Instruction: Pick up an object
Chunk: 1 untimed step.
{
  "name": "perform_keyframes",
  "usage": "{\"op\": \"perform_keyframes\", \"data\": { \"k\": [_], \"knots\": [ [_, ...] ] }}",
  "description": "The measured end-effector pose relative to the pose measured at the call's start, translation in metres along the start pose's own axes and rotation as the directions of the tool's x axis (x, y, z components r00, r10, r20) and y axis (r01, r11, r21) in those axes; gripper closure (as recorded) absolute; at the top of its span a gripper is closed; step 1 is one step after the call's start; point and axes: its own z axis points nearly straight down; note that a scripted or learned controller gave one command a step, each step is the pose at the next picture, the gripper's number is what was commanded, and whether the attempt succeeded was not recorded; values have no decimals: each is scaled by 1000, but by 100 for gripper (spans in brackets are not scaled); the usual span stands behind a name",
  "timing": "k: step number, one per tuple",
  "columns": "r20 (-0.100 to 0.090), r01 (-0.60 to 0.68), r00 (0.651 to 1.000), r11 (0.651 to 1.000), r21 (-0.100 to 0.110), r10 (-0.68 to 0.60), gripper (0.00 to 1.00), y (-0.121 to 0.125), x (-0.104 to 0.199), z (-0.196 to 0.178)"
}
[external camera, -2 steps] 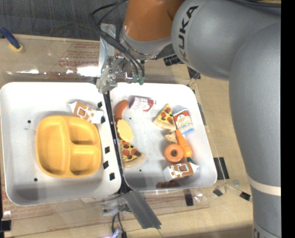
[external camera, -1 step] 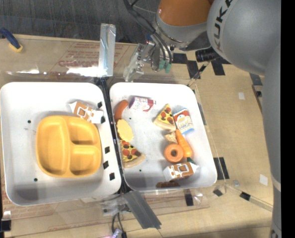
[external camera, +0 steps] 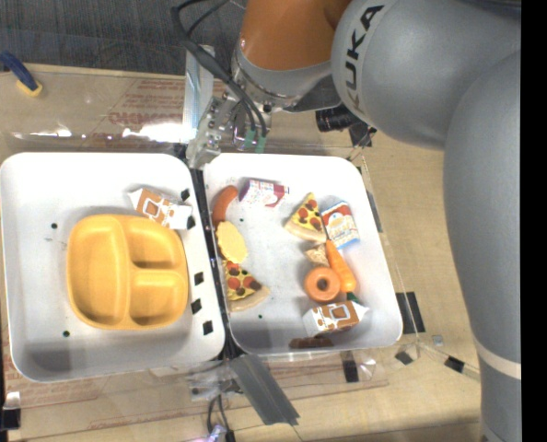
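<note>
Grey metal and clear plastic made up the gripper (external camera: pixel 220 129), which hung below the orange band at the far edge of the bins, over the top of the divider between them. Whether it was open or closed could not be told from this view; nothing showed in its grasp.

The nearest candidates lay just toward the camera from the tool, in the right bin (external camera: pixel 375 247). A sausage (external camera: pixel 223 203) sat closest, hard against the divider, its long axis running roughly along the divider, away from the tool. Beside it, slightly to the arm's side, lay a small packet (external camera: pixel 262 191). Beyond the sausage came a yellow disc (external camera: pixel 231 242) and a pizza slice (external camera: pixel 239 285).

Farther toward the arm's side were a second pizza slice (external camera: pixel 305 217), a carton (external camera: pixel 341 225), a carrot (external camera: pixel 339 265) and a doughnut (external camera: pixel 324 284).

In judgement, the sausage was the shortest reach: a short descent and a small shift toward the camera. Its closeness to the divider could crowd one finger.
</note>
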Motion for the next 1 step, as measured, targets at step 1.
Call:
{"op": "perform_keyframes", "data": {
  "k": [1],
  "knots": [
    [6, 40, 999, 999, 1, -40, 100, -82, -21, -45]
  ]
}}
